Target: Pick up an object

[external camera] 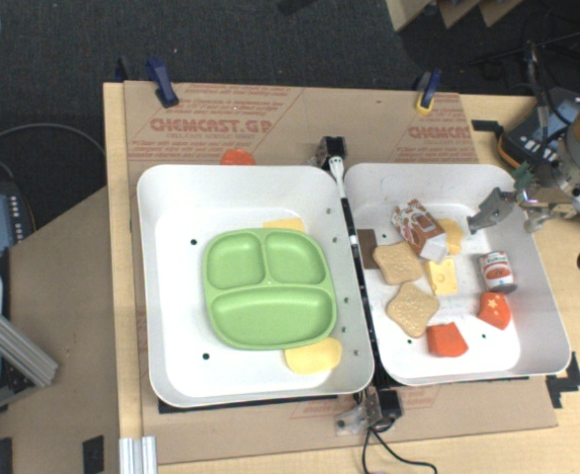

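Your gripper [507,205] hangs over the upper right part of the right bin [546,349], and I cannot tell how it is set or whether it has hold of anything; nothing shows under it. The objects for picking lie just left of it and below it. The small can [496,271] is the nearest, just below the gripper and apart from the others, so in my judgement you take this one: come down straight, and keep away from the bin wall on the right.

Now the count. I see two toast slices [405,282], one brown packet [415,225], two pale yellow cheese pieces [446,276] and two orange-red pieces [494,310]. Well to the left, in the left bin [161,294], there is one green divided tray [268,287] with two yellow pieces [312,357] showing from under its edges.
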Robot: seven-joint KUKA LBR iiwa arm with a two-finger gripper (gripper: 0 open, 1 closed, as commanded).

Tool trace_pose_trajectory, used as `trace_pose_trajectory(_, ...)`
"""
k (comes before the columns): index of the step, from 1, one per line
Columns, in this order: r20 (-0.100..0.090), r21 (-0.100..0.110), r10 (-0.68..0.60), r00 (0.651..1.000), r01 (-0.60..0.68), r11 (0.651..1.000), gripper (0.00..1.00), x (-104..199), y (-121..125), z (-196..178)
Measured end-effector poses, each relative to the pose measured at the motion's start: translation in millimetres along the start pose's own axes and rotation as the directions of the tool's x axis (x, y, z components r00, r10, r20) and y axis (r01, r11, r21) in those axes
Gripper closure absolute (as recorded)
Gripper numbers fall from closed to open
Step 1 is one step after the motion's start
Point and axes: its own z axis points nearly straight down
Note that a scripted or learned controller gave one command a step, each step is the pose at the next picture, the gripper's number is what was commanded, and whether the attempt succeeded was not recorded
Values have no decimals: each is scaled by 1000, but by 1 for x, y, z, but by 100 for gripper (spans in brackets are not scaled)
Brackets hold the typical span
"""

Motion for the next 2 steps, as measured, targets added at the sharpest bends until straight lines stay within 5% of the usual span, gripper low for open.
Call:
trace_pose_trajectory(1, -16, 7, -2, 1000, 2, 1000, 0, -38, 0, 144)
trace_pose_trajectory(2, -1, 0, -1, 1000, 1, 1000, 100, -43, 1, 128)
